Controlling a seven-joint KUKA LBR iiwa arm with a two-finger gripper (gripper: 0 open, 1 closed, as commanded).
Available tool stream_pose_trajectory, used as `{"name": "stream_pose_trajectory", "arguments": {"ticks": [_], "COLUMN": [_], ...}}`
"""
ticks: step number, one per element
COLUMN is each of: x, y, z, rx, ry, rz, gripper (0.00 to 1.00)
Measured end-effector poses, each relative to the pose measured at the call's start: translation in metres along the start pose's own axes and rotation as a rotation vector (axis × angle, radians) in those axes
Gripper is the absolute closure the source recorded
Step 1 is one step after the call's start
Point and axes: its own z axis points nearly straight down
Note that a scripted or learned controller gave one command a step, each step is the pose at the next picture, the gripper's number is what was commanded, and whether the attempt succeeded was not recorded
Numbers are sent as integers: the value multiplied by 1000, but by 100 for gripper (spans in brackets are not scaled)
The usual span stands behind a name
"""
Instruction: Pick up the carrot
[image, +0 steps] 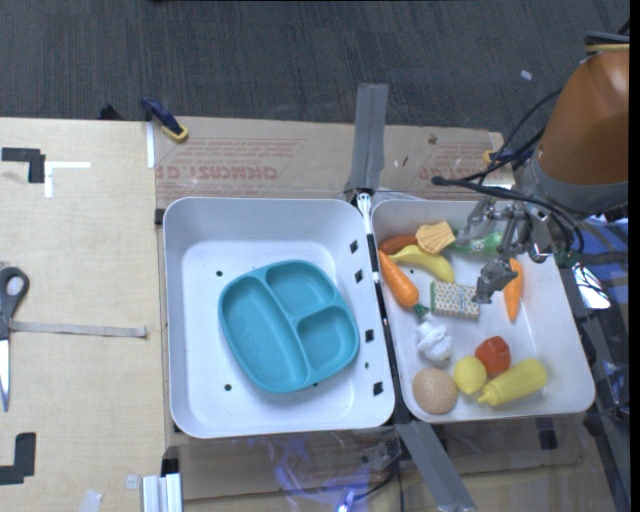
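One grey arm with an orange band (598, 110) leans in from the right over the right-hand shallow white bin (578, 345), wrist tipped downward and trailing a tangle of black cables. Your two-finger gripper (493, 278) is down low among the toys, its dark tip right at the edge of the speckled tan sponge block (455, 299). You cannot tell from this angle whether it is spread or clenched, and nothing is visibly held.

Just beside the tip, on its right, lies the small orange carrot (513, 291), tapered, its thin end pointing toward the bin's near wall, resting on the bin floor. A second, larger orange carrot (400, 281) lies slanted along the left wall of the same bin, next to the yellow plastic banana (426, 262).

Across the divide, the left-hand white bin (180, 300) holds a blue three-compartment plastic plate (290, 325), well apart from your gripper.
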Motion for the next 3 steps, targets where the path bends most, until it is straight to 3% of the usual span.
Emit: {"name": "stream_pose_trajectory", "arguments": {"ticks": [1,2,3], "x": [-13,-48,-52], "y": [-83,-116,-115], "z": [75,140,128], "rx": [0,-1,3], "ry": [1,15,-1], "rz": [99,154,150], "gripper": [0,0,100]}}
